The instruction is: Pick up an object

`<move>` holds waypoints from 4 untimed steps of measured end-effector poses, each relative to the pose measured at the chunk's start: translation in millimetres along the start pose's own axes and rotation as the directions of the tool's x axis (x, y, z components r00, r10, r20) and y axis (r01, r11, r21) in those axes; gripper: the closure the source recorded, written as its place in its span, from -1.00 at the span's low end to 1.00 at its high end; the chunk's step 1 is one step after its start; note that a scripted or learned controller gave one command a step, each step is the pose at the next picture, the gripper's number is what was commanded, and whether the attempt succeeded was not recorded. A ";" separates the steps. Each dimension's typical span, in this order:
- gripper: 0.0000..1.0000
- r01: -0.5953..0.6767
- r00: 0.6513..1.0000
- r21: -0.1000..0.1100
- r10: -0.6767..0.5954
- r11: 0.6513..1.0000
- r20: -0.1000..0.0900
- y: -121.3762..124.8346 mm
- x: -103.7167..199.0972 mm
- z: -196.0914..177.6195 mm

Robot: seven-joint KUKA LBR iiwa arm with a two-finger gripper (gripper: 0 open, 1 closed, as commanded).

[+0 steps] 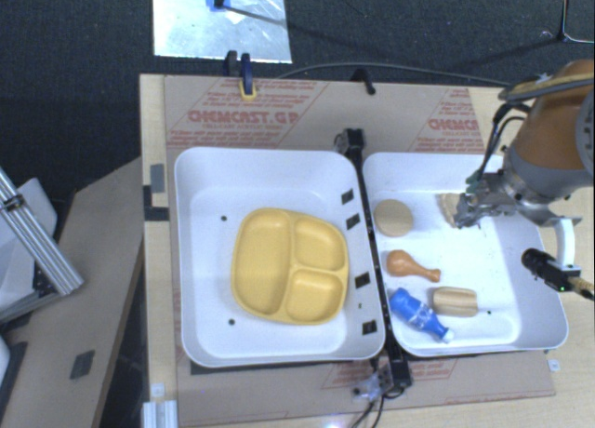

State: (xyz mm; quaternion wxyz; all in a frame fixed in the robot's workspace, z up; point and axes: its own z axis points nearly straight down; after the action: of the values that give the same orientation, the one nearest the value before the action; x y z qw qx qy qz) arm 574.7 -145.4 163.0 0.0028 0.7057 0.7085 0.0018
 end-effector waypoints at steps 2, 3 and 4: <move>1.00 0.001 1.000 0.001 -0.001 1.000 0.000 -0.8 4.6 -97.1; 1.00 0.006 1.000 0.003 -0.006 1.000 -0.003 6.7 63.6 -100.8; 1.00 0.006 1.000 0.004 -0.006 1.000 -0.002 10.3 115.4 -103.3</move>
State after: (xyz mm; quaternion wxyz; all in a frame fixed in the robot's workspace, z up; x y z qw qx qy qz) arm 583.9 -29.8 266.2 0.0006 0.7037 0.7105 0.0012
